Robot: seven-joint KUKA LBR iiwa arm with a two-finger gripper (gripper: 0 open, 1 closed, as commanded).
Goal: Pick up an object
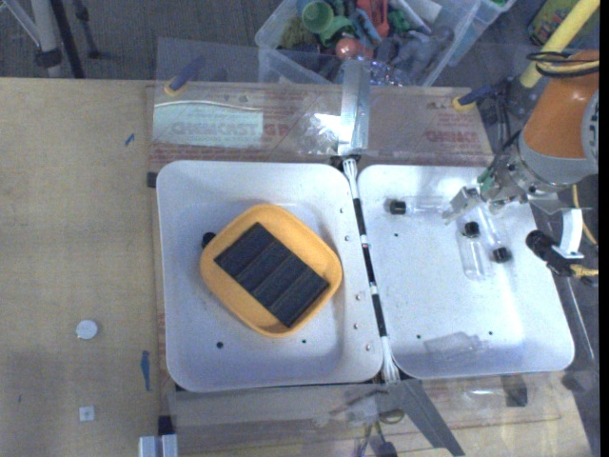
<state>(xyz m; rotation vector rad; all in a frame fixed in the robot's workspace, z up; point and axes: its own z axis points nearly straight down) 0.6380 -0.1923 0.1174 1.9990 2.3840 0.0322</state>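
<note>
Yellow pad with dark panels lies in the left bin; the tool hangs over the right bin, seemingly open, gripping nothing.

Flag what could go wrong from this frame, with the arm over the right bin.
1. The gripper sits over the right bin, while the yellow object with dark panels lies in the left bin, so a close here may grab nothing.
2. That object looks wide and flat, likely hard for two fingers to span.

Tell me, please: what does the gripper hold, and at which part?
Cannot be told. The gripper is low in the right bin; nothing visibly sits in it.
</note>
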